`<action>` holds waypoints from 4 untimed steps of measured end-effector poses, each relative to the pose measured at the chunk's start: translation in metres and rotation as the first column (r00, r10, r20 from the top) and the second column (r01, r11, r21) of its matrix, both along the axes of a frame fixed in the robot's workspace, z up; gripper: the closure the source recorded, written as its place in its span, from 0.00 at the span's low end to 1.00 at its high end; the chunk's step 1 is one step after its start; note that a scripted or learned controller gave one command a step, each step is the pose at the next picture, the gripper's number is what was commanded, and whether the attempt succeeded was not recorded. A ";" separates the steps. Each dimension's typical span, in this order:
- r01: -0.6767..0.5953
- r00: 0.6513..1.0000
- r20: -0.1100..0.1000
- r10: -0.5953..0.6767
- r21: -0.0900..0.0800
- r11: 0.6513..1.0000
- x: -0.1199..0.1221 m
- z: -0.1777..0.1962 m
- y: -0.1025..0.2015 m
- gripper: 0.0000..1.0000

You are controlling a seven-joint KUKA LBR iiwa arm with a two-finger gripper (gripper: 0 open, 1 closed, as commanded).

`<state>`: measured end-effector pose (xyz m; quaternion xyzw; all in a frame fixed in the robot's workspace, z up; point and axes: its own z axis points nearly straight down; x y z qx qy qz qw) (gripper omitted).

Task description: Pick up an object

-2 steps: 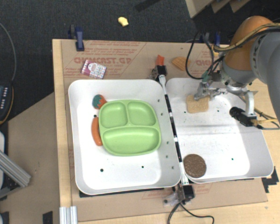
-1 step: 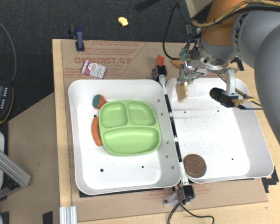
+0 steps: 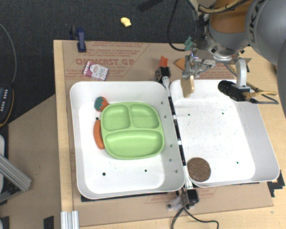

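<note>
Nearest to the camera lies a brown round disc (image 3: 199,169), flat in the near left corner of the right bin (image 3: 250,142), close to the wall that separates the two bins. At the far left corner of this same bin is the tan block (image 3: 187,88), small and upright; its upper end sits between the fingers of the gripper (image 3: 189,78), which are clenched on it, and its lower end hangs over the bin's far edge. The grey arm with the orange band comes down to it from the upper right. In the left bin (image 3: 86,151) a green divided plate (image 3: 132,130) takes the middle, with three compartments. An orange carrot-shaped piece (image 3: 98,134) lies touching the plate's left side, and a small teal and red thing (image 3: 101,103) is just beside its far left corner. Behind the bins, on the cardboard sheet (image 3: 128,58), there is a small pink and white packet (image 3: 96,70), and a blue clamp (image 3: 80,39) grips the far edge. A little yellow thing (image 3: 126,21) lies on the dark floor beyond.
</note>
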<state>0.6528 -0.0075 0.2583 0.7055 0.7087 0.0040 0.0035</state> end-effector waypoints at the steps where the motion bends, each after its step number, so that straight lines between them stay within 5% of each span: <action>1: 0.000 1.000 -0.017 0.000 0.002 1.000 -0.041 -0.046 0.043 1.00; 2: 0.008 1.000 -0.003 -0.008 -0.003 1.000 -0.024 -0.002 -0.001 1.00; 3: 0.000 1.000 -0.017 0.000 0.001 1.000 -0.033 -0.046 0.049 1.00; 4: 0.005 1.000 -0.007 -0.004 0.007 1.000 -0.017 -0.050 -0.002 1.00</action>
